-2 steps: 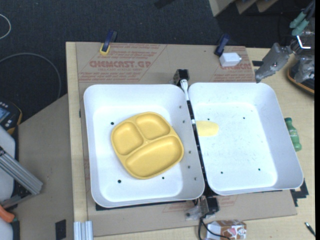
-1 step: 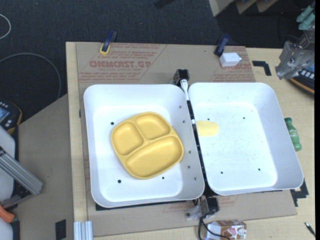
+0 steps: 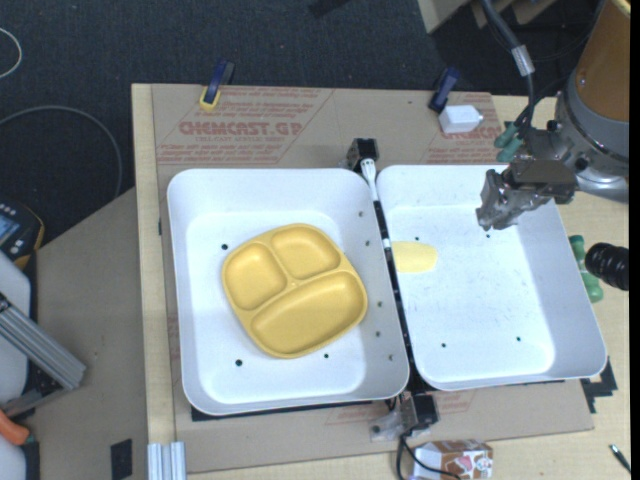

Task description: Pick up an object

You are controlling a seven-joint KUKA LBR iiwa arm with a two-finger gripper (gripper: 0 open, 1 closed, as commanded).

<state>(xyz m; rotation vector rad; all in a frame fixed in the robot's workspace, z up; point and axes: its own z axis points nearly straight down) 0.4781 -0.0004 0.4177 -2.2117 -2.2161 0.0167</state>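
Your gripper point(image 3: 492, 218) hangs over the far side of the right bin point(image 3: 560, 358); whether it is open or closed can't be told, and nothing shows in its grasp. The small yellow piece point(image 3: 414, 258) lies near that bin's left wall, well apart from the gripper. It looks flat, so a descent could skid off it or catch the wall.

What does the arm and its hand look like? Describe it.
The arm is grey metal with an orange band above the wrist. A black cable runs along it. The hand is small, dark grey metal, with teal-green parts beside it.
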